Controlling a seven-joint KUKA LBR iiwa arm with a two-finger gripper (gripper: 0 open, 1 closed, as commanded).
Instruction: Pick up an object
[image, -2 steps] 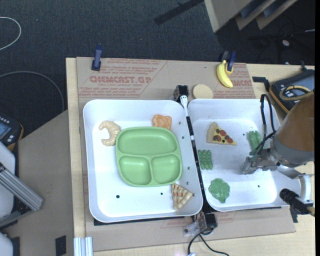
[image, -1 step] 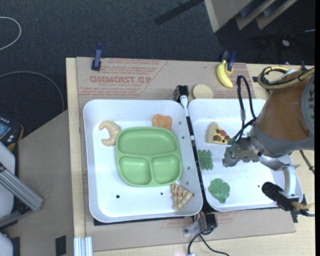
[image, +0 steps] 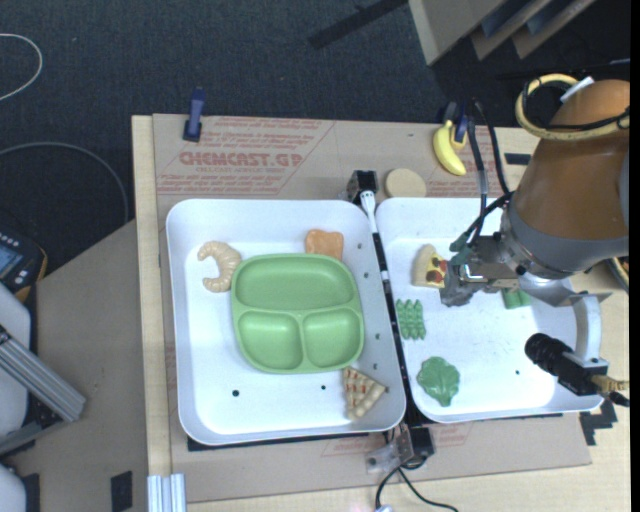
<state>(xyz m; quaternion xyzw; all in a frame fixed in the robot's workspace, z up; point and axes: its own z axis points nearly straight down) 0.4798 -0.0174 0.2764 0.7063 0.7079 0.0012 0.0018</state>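
My gripper (image: 457, 290) hangs over the right bin (image: 480, 405), just right of a pizza slice toy (image: 431, 267) and above-right of a green pea pod piece (image: 410, 318). A green broccoli toy (image: 438, 380) lies nearer the bin's front. A small green item (image: 515, 297) peeks out beside the wrist. In the left bin (image: 190, 330) sit a green divided plate (image: 298, 311), a croissant (image: 219, 265), an orange piece (image: 324, 243) and a waffle slice (image: 361, 391).
A banana (image: 450, 149) and a tan disc (image: 405, 184) lie on the cardboard behind the bins. A black clip (image: 363, 186) sits at the bins' top junction. A black cylinder (image: 560, 362) on the arm overhangs the right bin's front right.
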